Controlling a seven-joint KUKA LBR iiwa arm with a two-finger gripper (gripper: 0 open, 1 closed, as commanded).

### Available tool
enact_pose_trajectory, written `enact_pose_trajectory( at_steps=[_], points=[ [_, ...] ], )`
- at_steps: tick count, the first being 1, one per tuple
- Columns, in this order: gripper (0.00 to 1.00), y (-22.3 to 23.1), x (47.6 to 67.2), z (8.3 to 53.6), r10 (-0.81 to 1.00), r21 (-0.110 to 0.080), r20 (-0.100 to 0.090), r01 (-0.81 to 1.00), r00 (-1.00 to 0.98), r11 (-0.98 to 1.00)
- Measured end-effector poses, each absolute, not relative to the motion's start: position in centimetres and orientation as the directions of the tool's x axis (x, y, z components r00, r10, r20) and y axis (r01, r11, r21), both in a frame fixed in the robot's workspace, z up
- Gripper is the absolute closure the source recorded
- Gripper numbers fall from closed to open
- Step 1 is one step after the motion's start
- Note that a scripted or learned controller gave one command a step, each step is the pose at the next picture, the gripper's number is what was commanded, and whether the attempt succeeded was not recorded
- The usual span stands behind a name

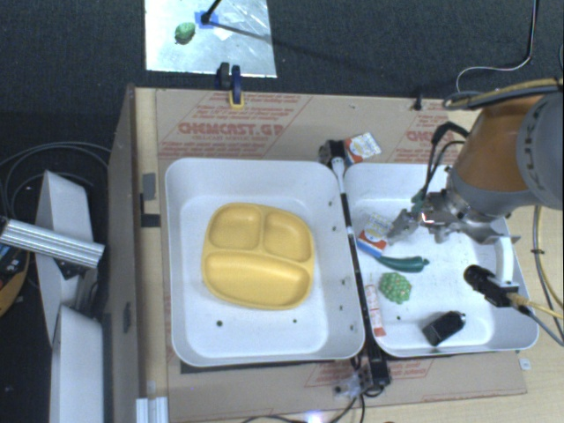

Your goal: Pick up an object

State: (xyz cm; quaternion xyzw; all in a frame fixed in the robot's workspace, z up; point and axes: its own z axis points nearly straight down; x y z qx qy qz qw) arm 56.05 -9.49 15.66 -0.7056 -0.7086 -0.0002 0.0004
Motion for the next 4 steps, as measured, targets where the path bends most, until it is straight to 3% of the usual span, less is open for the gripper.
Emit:
enact_pose_trajectory(
  at_steps=[1, 2, 3, 4],
  points=[
    [0.0, -8.5, 49.2, 10.8, 1.0, -0.002, 0.001, 1.0, -0.001, 0.001],
    [0.0, -15.5, 49.0, 8.8, 1.0, 0.009, -0.002, 1.0, 0.0, 0.0],
    [0.0, -13.2, 49.4, 20.5, 1.0, 0.006, -0.001, 1.0, -0.003, 0.003],
    [0.0, -11.6, 53.5, 8.5, 1.0, 0.004, -0.001, 1.0, -0.003, 0.003]
  ],
)
